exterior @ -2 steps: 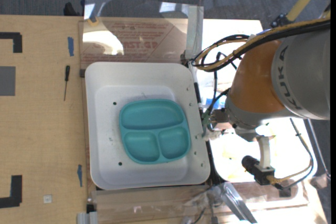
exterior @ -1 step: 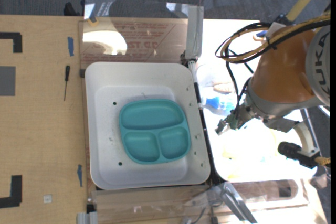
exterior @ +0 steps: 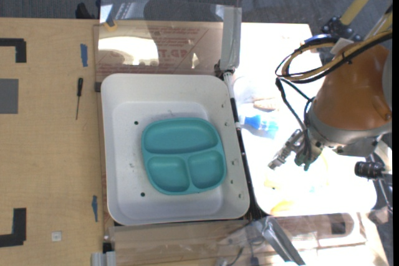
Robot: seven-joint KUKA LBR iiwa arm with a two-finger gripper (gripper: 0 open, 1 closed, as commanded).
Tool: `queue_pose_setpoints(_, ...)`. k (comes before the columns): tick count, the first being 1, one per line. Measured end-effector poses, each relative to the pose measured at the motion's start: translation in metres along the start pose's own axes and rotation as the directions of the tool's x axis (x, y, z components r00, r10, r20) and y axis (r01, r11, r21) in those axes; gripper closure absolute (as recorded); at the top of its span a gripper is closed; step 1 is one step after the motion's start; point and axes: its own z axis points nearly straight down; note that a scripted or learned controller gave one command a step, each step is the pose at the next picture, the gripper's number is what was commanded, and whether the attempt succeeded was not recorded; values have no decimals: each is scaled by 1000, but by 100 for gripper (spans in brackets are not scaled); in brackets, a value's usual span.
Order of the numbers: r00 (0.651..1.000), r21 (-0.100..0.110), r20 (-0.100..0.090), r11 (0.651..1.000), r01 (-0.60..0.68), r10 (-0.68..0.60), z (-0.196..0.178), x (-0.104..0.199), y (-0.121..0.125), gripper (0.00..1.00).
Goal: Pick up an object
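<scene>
My gripper (exterior: 292,157) hangs over the right bin (exterior: 293,47), below the orange-banded wrist. The bin is washed out by glare. A blue object (exterior: 260,126) lies near the bin's left wall, up and left of the gripper. A pale pinkish item (exterior: 266,103) lies above it. Small yellow and orange pieces (exterior: 280,204) sit near the bin's front edge, below the gripper. Nothing shows between the fingers; glare hides their stance.
The left bin (exterior: 118,103) holds a teal three-compartment plate (exterior: 183,155). Clear plastic walls (exterior: 229,40) rise behind and between the bins. A screwdriver (exterior: 78,96) lies on the wooden bench at left. Black cables loop beside the arm.
</scene>
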Motion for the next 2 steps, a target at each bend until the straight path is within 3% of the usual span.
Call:
queue_pose_setpoints(1, 1000, -1, 0, 1000, 1, -1, 0, 0, 1, 0)
queue_pose_setpoints(2, 992, 0, -1, 992, -129, 129, 14, -32, -33, 0)
